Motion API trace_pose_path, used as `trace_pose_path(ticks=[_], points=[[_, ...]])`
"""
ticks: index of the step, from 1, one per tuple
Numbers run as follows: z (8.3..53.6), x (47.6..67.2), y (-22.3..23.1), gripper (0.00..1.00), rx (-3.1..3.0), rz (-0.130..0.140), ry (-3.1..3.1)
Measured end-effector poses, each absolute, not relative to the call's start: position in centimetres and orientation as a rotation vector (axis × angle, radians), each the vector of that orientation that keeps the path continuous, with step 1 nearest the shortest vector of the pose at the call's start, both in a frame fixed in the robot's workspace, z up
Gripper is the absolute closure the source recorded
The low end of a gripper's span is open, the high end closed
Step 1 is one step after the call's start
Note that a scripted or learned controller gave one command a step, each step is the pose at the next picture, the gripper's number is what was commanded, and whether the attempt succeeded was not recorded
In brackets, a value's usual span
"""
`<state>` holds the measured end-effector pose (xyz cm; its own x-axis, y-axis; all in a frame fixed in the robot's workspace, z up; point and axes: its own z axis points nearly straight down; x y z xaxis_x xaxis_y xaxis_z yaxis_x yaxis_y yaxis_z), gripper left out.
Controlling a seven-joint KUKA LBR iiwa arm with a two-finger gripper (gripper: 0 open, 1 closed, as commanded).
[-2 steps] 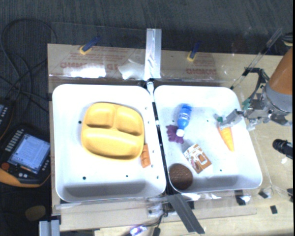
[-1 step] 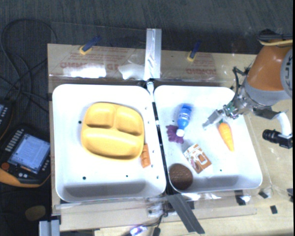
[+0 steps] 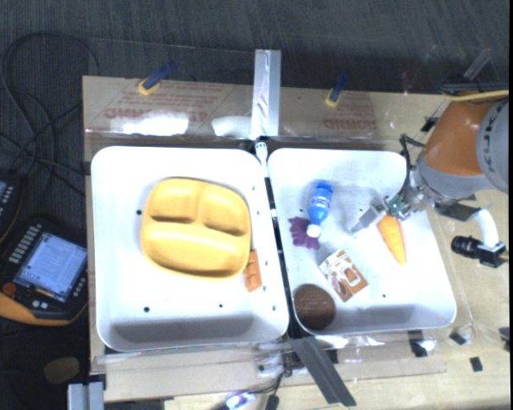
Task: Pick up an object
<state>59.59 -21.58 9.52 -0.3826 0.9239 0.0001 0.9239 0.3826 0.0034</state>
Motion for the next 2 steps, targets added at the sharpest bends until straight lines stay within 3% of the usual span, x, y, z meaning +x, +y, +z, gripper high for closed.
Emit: trace_pose_path(ticks=[1,2], points=[[10.4,59.6,-21.5,1.0,1.745,0.009,2.611],[19.6,56.7,-13.6,1.0,1.862,-0.001,2.531]])
